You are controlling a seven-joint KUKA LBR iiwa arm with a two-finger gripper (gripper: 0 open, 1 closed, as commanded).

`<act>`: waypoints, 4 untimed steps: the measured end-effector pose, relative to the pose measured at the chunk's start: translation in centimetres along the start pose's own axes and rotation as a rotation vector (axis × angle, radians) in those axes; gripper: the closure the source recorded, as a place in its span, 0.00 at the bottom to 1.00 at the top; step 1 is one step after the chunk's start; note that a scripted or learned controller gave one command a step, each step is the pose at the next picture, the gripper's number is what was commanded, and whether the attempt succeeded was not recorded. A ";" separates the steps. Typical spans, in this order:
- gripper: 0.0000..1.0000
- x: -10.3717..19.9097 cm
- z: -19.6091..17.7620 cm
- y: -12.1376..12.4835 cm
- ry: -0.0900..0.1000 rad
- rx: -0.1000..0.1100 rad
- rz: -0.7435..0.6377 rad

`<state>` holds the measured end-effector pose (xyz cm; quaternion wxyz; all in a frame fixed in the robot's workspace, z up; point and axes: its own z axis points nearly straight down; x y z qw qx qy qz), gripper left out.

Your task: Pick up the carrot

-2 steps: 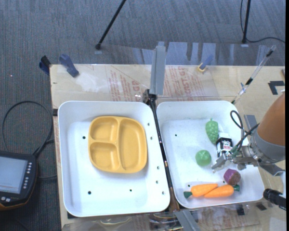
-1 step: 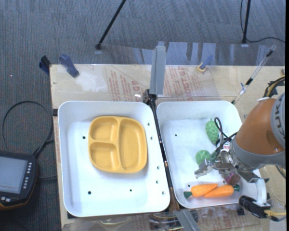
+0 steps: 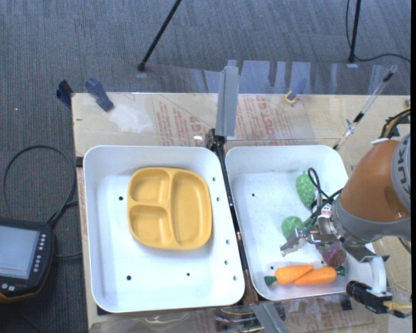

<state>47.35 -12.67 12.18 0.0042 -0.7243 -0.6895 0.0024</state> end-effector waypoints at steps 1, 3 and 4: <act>0.00 -3.8 0.0 0.2 0.000 0.001 0.042; 0.00 -4.0 -0.7 0.1 -0.001 0.001 0.155; 0.00 4.4 1.2 -0.2 0.002 0.004 0.061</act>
